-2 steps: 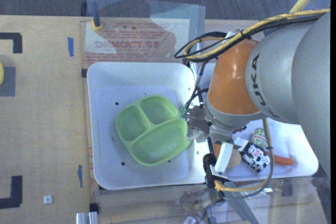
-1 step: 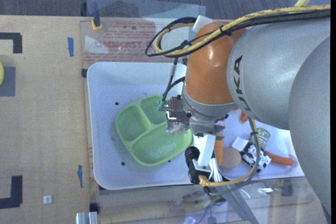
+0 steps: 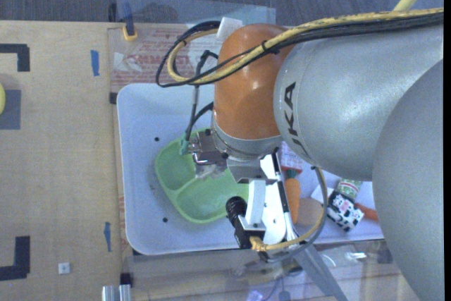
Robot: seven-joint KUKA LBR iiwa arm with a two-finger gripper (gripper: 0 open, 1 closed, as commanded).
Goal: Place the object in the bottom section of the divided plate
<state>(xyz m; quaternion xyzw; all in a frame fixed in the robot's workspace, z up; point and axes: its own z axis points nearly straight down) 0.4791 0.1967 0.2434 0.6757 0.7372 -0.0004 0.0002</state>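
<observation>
A light green divided plate [image 3: 184,183] lies in the white bin [image 3: 137,116], toward its lower left. My gripper [image 3: 210,160] hangs low over the plate's right half, mostly hidden beneath the orange wrist band. An orange carrot-like object [image 3: 292,198] lies just right of the plate, partly covered by the arm. The view does not show anything held.
A small black-and-white cow toy [image 3: 343,212] and a green-and-red item [image 3: 349,188] lie further right in the bin, under the arm. A tan board [image 3: 56,151] with black and blue tape marks spreads to the left. The grey arm covers the bin's right side.
</observation>
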